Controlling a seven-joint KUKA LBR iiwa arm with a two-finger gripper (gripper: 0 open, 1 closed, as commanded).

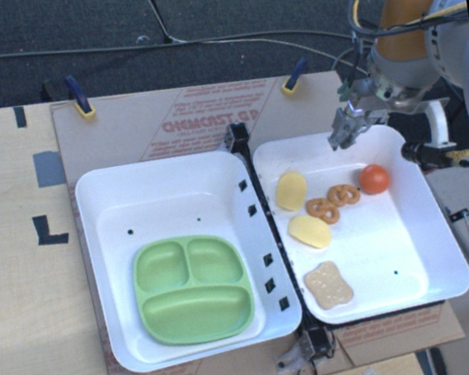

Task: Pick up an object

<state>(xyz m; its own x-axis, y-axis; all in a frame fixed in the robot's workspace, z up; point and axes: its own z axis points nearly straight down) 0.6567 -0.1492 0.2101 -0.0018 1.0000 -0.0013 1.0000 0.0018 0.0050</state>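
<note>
Small round red plastic tomato [375, 178] in right white bin [420, 231], beside brown pretzels [333, 202], grey gripper [348, 131] above rim, finger gap indiscernible

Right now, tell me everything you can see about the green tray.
The tray is light green, looks like smooth plastic, with rounded corners. It has three compartments: two small ones at the far side and one long one at the near side. It lies flat in the left bin, toward that bin's near edge, with nothing in it.
</note>
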